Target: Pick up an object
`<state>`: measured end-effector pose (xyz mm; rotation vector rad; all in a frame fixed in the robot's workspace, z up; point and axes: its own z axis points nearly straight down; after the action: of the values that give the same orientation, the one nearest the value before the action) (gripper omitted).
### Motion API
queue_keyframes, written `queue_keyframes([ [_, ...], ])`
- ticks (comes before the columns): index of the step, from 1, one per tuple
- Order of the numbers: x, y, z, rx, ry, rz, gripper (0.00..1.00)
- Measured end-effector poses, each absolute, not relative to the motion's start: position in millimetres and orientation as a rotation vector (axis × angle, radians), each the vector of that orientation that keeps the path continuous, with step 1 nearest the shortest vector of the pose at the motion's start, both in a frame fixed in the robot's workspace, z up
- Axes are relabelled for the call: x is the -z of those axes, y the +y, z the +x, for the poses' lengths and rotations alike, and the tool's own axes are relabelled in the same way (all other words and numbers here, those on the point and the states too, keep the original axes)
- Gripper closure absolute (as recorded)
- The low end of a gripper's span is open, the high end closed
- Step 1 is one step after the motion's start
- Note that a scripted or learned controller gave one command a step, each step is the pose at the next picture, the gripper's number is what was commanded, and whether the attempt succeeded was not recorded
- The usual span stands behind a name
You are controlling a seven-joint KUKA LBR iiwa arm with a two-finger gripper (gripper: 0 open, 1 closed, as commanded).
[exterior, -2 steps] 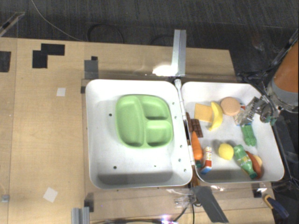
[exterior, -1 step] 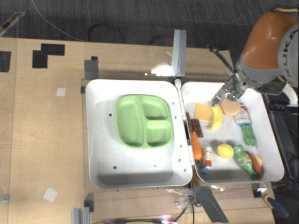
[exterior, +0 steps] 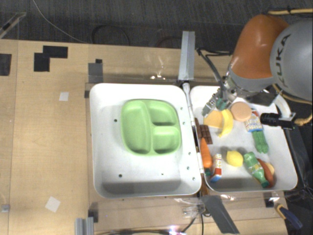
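Note:
My gripper [exterior: 219,102] hangs low over the back left part of the right bin [exterior: 288,177], under the grey and orange arm. Just below its tip lie an orange cheese wedge [exterior: 213,119] and a yellow banana [exterior: 227,123], with a round peach-coloured item [exterior: 240,111] to the right. I cannot make out whether the tip touches any of them. Further forward in this bin lie a lemon [exterior: 234,158], a carrot [exterior: 206,153], a brown bar [exterior: 205,133] and two green bottles [exterior: 259,142] [exterior: 254,167].
The left bin [exterior: 105,175] holds a green divided tray [exterior: 150,126]. A metal divider post [exterior: 186,58] stands at the back between the bins. A small carton [exterior: 216,166] and a sausage-like item [exterior: 268,173] lie near the right bin's front wall.

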<state>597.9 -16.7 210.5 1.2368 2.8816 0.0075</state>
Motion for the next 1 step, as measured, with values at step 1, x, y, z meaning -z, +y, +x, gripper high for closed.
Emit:
queue_keyframes([
  [1,-237.7,23.6,657.8,-0.008,2.904,1.175,1.0],
])
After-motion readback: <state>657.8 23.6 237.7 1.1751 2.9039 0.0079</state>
